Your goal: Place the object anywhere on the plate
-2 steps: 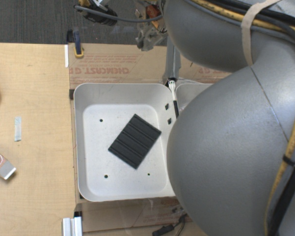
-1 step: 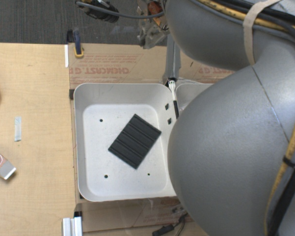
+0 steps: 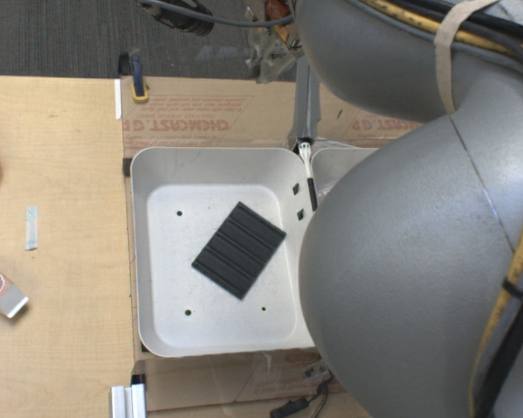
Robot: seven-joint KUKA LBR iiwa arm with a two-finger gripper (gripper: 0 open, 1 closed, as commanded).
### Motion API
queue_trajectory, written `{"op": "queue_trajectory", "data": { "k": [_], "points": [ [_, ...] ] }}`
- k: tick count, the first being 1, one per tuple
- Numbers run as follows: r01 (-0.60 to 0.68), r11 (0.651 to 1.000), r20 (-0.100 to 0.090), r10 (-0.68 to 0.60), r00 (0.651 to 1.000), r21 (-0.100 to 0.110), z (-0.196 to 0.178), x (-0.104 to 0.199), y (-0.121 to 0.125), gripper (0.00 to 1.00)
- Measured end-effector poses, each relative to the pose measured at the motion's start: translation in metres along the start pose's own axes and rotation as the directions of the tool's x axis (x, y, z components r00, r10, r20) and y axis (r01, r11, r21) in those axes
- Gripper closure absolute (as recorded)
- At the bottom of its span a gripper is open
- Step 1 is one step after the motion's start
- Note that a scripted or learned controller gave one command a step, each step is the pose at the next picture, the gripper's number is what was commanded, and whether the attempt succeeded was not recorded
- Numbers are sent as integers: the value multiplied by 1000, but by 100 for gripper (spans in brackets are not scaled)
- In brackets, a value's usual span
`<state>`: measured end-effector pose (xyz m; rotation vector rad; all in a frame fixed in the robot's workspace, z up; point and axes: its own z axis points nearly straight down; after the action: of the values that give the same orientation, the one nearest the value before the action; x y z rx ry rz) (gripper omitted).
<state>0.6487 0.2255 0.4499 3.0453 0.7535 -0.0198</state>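
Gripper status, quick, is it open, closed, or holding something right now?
Gripper: cannot be told; the arm's grey body fills the right side, over the right bin.

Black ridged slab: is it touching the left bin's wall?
No. The slab lies near the middle of the bin floor, apart from every wall.

Layout: two bins side by side on the bench, arm over the right one.

You've got the left bin (image 3: 157,233) mid-frame with a ribbed pad (image 3: 239,250) lying flat near its centre, turned at a slant, clear of all four walls. The right bin (image 3: 339,159) sits just beside it, mostly hidden under the arm (image 3: 418,233), which comes in from the right and covers that side. Cardboard (image 3: 200,116) lies behind both bins. Left of the left bin, on the bench (image 3: 61,338): a small strip (image 3: 31,228), and nearer you a small block (image 3: 2,291) at the edge. Cables (image 3: 191,11) hang behind, top of frame.
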Motion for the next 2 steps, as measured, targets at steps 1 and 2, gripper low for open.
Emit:
{"op": "queue_trajectory", "data": {
  "k": [1,2],
  "points": [
    [1,1000,5,-1,1000,0,-7,0,1,100],
    [3,1000,9,-3,1000,1,-14,0,1,100]
  ]
}}
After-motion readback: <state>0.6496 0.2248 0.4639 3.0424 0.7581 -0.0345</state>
